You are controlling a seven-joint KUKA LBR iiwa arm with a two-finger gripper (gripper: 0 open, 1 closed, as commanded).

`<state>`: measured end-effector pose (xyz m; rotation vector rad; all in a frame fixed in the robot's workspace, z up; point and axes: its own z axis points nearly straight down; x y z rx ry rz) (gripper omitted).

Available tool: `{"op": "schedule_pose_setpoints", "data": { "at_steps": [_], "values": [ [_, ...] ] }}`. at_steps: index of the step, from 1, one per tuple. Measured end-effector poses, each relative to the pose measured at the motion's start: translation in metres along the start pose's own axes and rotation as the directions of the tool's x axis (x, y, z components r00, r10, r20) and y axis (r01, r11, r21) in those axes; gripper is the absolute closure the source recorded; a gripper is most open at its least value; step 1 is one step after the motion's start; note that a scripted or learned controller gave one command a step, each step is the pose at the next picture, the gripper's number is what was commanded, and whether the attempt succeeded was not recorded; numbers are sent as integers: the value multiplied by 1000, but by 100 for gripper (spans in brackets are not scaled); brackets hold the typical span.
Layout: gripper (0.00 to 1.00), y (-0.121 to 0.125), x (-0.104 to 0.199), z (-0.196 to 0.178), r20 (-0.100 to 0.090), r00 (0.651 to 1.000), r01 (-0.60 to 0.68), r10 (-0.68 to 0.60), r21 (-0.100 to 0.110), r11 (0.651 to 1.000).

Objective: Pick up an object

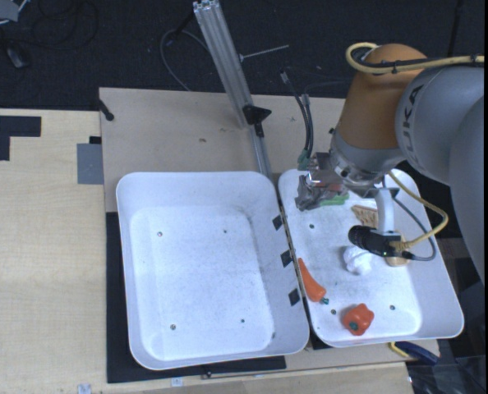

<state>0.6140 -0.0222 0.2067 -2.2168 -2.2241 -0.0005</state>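
My gripper (310, 190) hangs low over the far left corner of the right bin (431, 317). A thin green item (335, 201) lies right beside it; the view does not show whether it is gripped. An orange carrot (311, 280) lies along the bin's left wall. A red-orange pepper (356, 318) sits near the front edge. A white rounded object (356, 261) rests mid-bin, and a tan piece (364, 214) lies behind it, partly hidden by the arm.
The left bin (137, 220) stands next to the right one, split from it by a rim with black clips. A slanted aluminium bar (227, 64) rises behind the bins. The arm's grey and orange body covers the right bin's far right part.
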Motion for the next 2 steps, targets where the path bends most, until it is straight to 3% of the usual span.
{"op": "schedule_pose_setpoints", "data": {
  "at_steps": [2],
  "values": [
    [100,3,102,-8,1,1000,-1,1,1,1000]
  ]
}}
